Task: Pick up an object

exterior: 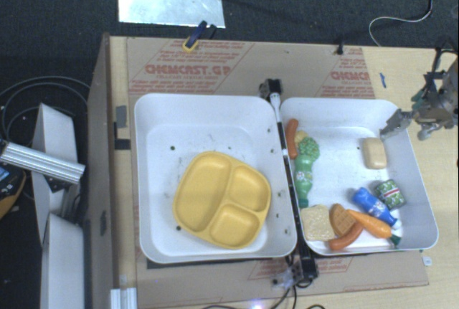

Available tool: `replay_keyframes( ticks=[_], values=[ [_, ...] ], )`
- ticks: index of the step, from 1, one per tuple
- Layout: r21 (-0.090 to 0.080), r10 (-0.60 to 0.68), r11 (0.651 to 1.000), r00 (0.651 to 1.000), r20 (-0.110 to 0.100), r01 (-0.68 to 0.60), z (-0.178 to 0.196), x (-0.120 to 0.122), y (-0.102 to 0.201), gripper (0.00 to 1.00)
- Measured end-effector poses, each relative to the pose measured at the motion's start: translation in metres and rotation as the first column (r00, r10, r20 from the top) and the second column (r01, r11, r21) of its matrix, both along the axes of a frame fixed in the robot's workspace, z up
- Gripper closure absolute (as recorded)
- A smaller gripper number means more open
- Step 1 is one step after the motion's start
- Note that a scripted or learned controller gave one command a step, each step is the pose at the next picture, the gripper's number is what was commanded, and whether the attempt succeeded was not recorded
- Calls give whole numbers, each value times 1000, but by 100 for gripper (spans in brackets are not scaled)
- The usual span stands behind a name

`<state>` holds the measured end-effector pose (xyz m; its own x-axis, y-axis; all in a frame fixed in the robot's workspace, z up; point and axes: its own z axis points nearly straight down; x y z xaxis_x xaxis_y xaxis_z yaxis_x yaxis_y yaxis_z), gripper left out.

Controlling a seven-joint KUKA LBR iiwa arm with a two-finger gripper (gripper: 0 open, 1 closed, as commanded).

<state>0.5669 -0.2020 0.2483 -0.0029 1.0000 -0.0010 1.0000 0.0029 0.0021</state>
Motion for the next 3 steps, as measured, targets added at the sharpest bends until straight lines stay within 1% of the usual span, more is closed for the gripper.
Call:
replay_keyframes(
  ticks=[1,2,3],
  values=[
    [2,0,1000,1000,-3,0,-87,20,-4,0],
    [1,-2,1000,1000,-1,2,-164,-17,-5,0],
    [0,1,1000,1000,0,-1,-164,25,-4,0]
  ],
)
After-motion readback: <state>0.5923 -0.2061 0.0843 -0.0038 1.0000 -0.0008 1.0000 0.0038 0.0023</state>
